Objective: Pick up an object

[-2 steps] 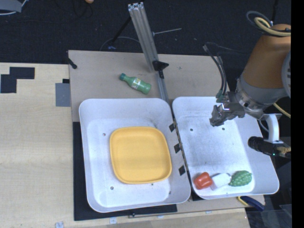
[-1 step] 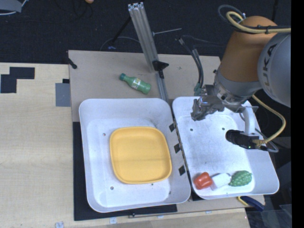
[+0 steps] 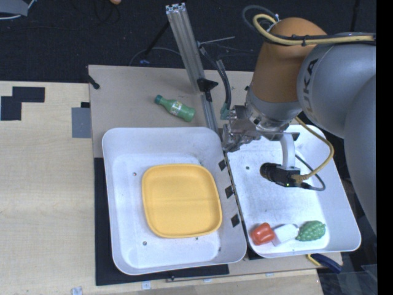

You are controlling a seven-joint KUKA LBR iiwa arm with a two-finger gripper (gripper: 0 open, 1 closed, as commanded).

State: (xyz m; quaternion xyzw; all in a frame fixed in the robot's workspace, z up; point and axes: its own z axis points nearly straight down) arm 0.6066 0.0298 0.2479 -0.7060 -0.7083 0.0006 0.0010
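Nearest the camera, along the front edge of the right bin [image 3: 344, 226], three small things lie in a row: a red piece like a toy pepper [image 3: 263, 233], a white piece [image 3: 285, 232] touching it, and a knobbly green piece [image 3: 311, 230] just beside that. Any of these could serve as the thing to pick. They look like light, hard plastic play food, so weight is no worry, but the smooth rounded skins may slip. Because they are crowded together, a hold across the green piece's narrow middle, at the free outer end of the row, seems the safest.

In the left bin [image 3: 116, 165] a yellow square plate [image 3: 182, 200] lies flat. It is stiff, wide and low, with only its rim to pinch, so it is a poor choice.

Farther back, the gripper [image 3: 236, 134] hangs over the far inner corner of the right bin, well apart from the row; I cannot tell how it is set.

Beyond the bins, a green bottle [image 3: 175, 107] lies on its side on the bench [image 3: 123, 97].
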